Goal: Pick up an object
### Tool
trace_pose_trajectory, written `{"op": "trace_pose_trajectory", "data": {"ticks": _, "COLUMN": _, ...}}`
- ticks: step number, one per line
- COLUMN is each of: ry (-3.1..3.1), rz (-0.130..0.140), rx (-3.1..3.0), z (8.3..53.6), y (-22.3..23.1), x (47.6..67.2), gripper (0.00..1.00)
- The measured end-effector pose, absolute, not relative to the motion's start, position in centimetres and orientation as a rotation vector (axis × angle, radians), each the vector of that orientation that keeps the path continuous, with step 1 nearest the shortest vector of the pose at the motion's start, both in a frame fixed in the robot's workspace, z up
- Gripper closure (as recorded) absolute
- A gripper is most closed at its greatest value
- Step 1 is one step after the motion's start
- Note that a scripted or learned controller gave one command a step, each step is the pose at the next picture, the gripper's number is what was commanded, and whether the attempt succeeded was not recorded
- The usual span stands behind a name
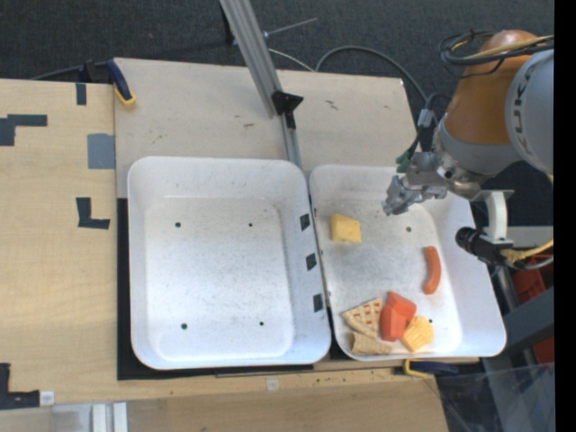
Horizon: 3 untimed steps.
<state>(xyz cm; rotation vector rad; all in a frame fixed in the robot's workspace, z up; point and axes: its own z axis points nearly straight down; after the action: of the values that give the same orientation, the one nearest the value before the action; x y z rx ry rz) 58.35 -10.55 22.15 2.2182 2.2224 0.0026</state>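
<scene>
So we've got the pale wooden tabletop [54, 241] taking up most of the view, with bits of grey and black tape on its left part, and its left side runs out of the frame. Sitting on it are two shallow white plastic bins side by side: the big left-hand white bin [216, 259] and the right-hand white bin [360, 187], touching along their inner rims.

The grey arm with the orange band [490, 97] comes in from the right, and a good part of it is cut off by the frame edge. A slanted silver metal rail [256, 48] runs down from the top toward the seam between the bins.

The grey two-finger gripper [398, 202] sits over the upper part of the right bin. We honestly can't tell whether it's spread or closed; it's just a dark blurry lump from this angle, and we see nothing between its tips.

Objects in the right bin: a small yellow block [346, 229] just left of and below the gripper, apart from it. An orange-red sausage-shaped piece [432, 269] lies near the right wall. In the lower corner there's a heap: a tan waffle-like piece [364, 316], a red-orange chunk [397, 315] overlapping it, and a ridged yellow piece [418, 334] touching that. Where one ends and the next starts is hard to make out.
</scene>
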Motion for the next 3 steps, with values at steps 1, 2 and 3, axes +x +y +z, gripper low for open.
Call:
{"op": "trace_pose_trajectory", "data": {"ticks": 1, "ry": 2.23, "rz": 0.002, "rx": 2.215, "z": 22.9, "y": -5.6, "x": 60.2, "gripper": 1.0}}
{"op": "trace_pose_trajectory", "data": {"ticks": 2, "ry": 2.23, "rz": 0.002, "rx": 2.215, "z": 23.5, "y": -0.5, "x": 61.9, "gripper": 1.0}}
{"op": "trace_pose_trajectory", "data": {"ticks": 3, "ry": 2.23, "rz": 0.002, "rx": 2.215, "z": 23.8, "y": 4.6, "x": 63.6, "gripper": 1.0}}
